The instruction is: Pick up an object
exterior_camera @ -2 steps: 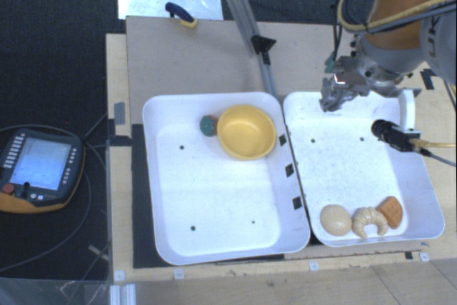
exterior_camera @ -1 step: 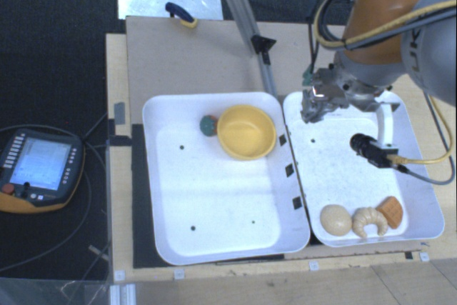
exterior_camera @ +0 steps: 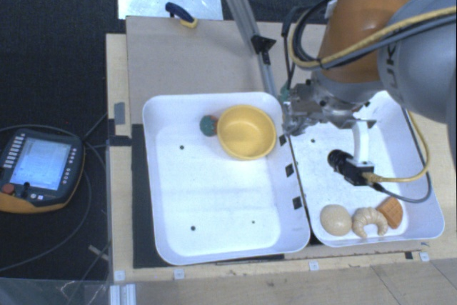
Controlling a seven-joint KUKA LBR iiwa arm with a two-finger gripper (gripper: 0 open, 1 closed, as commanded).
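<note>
Yellow bowl [exterior_camera: 246, 131] sits mid-frame in the left bin [exterior_camera: 214, 225], just left of the gripper [exterior_camera: 294, 121]; its grip state cannot be told.

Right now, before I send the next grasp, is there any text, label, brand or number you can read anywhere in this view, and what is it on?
None can be read.
Teach pendant: its lit screen shows content, too blurred to read.
Grey arm: a dark mark at the left edge of its housing, cut off and unreadable.
Yellow bowl, left bin, right bin: no markings.
</note>
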